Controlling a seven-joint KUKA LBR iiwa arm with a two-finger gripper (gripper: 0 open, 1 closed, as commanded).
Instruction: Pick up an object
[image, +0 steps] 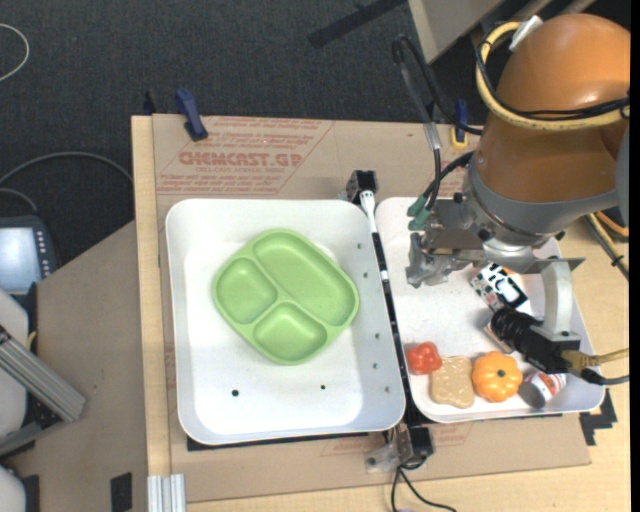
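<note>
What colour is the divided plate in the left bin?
Light green; the plate shows best in camera view.

One fixed overhead camera looks down slantwise on both bins (200, 380).

Left bin (190, 400): the green divided plate (285, 296) fills the middle; bare floor runs all round it.
Left bin, near strip: the widest open floor, between the plate and the near rim.
Between bins: the two rims meet in a raised ridge.
Right bin (445, 318), far half: roofed over by the arm (545, 150) and the hand (428, 272).
Right bin, middle: a bare patch between the hand and the near row.
Right bin, near edge: red thing (423, 357), tan piece (453, 381) and orange pumpkin (497, 374) crowd close together.
Under the arm: a black-and-white thing (497, 284) lies near the hand.
</note>
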